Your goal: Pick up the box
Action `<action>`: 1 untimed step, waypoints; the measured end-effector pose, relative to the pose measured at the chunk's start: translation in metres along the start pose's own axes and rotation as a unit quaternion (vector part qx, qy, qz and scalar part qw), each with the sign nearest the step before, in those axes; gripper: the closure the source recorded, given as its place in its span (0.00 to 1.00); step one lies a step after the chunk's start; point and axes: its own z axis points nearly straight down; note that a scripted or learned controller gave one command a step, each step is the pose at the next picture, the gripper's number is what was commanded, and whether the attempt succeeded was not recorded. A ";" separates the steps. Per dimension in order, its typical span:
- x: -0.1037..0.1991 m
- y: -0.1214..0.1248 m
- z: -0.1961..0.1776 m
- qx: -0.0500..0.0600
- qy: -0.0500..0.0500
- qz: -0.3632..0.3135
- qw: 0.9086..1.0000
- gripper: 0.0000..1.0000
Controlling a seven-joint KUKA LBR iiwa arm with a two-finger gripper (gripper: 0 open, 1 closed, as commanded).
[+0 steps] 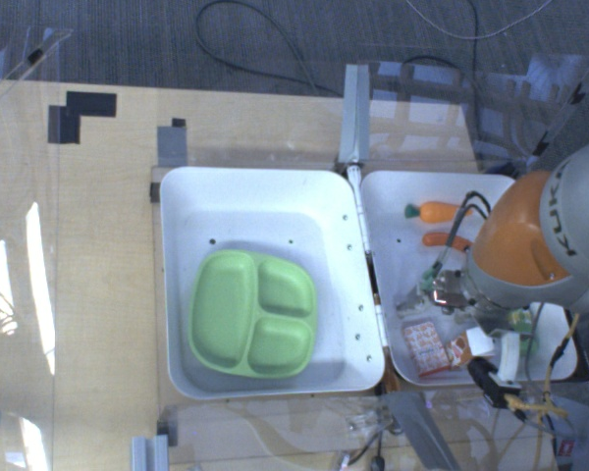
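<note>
I see the box [424, 346] lying flat in the right bin [388, 263], just below-left of the pincer [450, 292]; pincer state: can't tell.

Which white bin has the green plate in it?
The left bin holds the green divided plate. The right bin holds carrots and a small box.

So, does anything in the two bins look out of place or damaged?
Nothing stands out. The green tray lies flat in the left bin; the carrots and the small box lie in the right bin.
</note>
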 end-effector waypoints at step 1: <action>-0.004 0.000 0.000 0.000 0.000 -0.072 0.997 0.00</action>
